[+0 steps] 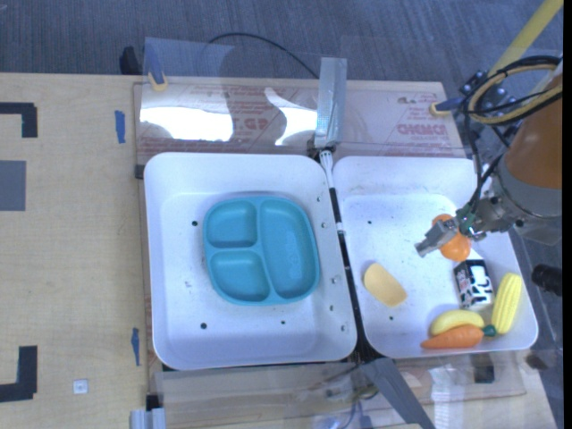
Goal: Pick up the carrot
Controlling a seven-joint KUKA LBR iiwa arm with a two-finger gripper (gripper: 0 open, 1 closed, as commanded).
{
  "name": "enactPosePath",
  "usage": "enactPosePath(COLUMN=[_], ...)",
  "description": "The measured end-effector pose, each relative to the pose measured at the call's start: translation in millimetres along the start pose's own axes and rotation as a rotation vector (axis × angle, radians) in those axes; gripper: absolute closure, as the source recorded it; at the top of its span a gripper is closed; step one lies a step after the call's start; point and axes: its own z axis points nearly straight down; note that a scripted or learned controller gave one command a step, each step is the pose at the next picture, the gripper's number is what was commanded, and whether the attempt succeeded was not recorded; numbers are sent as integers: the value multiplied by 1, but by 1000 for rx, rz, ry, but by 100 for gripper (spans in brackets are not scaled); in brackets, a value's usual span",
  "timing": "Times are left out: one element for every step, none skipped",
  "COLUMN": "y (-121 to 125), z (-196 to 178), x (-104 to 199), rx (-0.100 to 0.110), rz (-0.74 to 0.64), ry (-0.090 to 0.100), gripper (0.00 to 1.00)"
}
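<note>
The carrot (452, 336), orange with a green stub at its right end, lies along the front wall of the right bin (402, 190). A yellow banana (456, 320) rests just behind it, touching it. My gripper (438, 238) hangs over the middle of the right bin, well behind the carrot and apart from it. Its tip sits right beside a small orange fruit (455, 246), partly covering it.
A black-and-white toy (474, 282) and a yellow corn cob (507, 302) lie near the carrot at the right. A pale yellow wedge (384, 285) sits at the bin's left. The left bin (170, 257) holds a blue divided plate (261, 248).
</note>
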Motion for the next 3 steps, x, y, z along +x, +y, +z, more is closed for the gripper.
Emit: enactPosePath(y=[-3, 0, 29], z=[6, 70, 65], x=[-1, -53, 8], rx=[12, 20, 13], rz=[4, 142, 420], ry=[4, 6, 2], gripper=[0, 0, 0])
